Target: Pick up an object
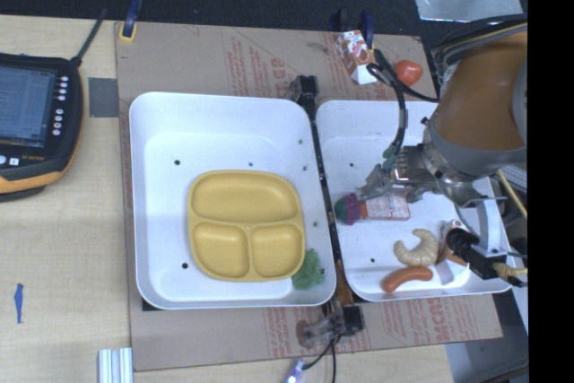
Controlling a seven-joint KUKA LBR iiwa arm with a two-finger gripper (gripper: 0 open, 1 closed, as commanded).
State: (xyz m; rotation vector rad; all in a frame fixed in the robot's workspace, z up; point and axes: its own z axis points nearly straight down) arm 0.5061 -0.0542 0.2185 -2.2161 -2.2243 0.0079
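Two white bins side by side, the gripper [377, 184] low in the right one.

Left bin [161, 117]: yellow divided tray [246, 224], green piece [308, 272]. Right bin [359, 126]: purple-green object [349, 210] beside a packet [388, 207], croissant [419, 247], sausage [407, 278] — gripper's grip state cannot be told.

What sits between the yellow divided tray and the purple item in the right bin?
In the camera view, the yellow divided tray and purple item are separated by bare white bin floor and the bins' adjoining rims.
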